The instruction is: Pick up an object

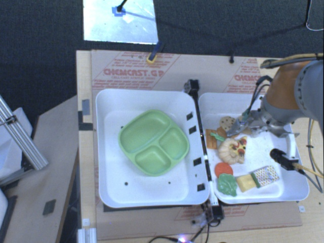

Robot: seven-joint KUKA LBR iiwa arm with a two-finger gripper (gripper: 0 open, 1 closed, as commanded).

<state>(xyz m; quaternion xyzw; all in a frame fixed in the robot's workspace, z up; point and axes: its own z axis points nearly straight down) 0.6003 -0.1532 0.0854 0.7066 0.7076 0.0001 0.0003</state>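
Observation:
The right bin (299, 188) holds several toy foods: a brown speckled cookie (226, 121), an orange piece (216, 137), a tan pizza-like piece with red spots (232, 151), a red tomato (224, 168), a green leafy piece (227, 185), a yellow block (246, 183) and a patterned wafer (266, 175). My gripper (237, 128) is low in this bin. It sits just right of the cookie and above the pizza-like piece. The wrist hides what is under it, and nothing shows as held.
The left bin (109, 186) carries a light green divided plate (153, 142). A black clip rail (198, 135) runs between the bins. The arm's orange band (283, 87) and a black cable fitting (283, 159) overhang the right bin's right side.

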